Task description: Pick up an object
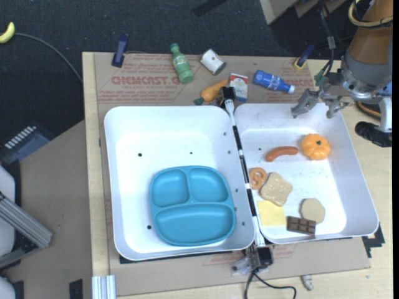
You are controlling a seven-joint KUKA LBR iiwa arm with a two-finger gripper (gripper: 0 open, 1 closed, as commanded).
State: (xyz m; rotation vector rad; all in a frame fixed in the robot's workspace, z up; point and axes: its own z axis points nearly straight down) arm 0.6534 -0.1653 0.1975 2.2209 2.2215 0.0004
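My gripper [320, 106] hangs over the far edge of the right bin [358, 185], open, with nothing between its two grey fingers. Below it in that bin lie an orange toy pumpkin [315, 147] and a sausage [282, 152]. Nearer the front are a pretzel [257, 177], a slice of toast [276, 189], a yellow cheese slice [270, 213], a round cookie [313, 209] and a chocolate bar [301, 225]. The pumpkin sits roughly a hand's width in front of the gripper.
A blue divided plate [191, 204] lies in the left bin [124, 167]. Behind the bins on the board lie a green bottle [182, 63], a blue bottle [273, 81], a white can [212, 61], a small carton [238, 86] and a blue marker [120, 50].
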